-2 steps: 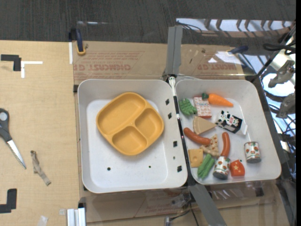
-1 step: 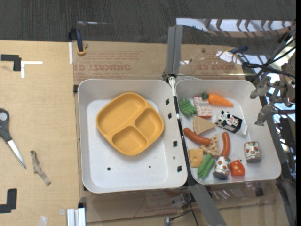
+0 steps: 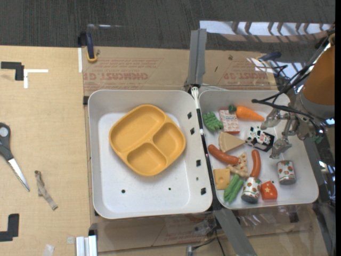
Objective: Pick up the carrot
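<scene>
Down at the right bin's (image 3: 311,193) near edge we see small cans and toy food; farther back lies the carrot (image 3: 249,113), orange with a green top, near the far wall. Our gripper (image 3: 275,137) hangs just beside it, toward the near right, fingers spread and pinching nothing.

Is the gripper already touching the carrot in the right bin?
Apart. In the camera view, the gripper hangs to the right of and below the carrot, above the black-and-white toy; bare white bin floor lies plainly between the fingers and the carrot.
</scene>
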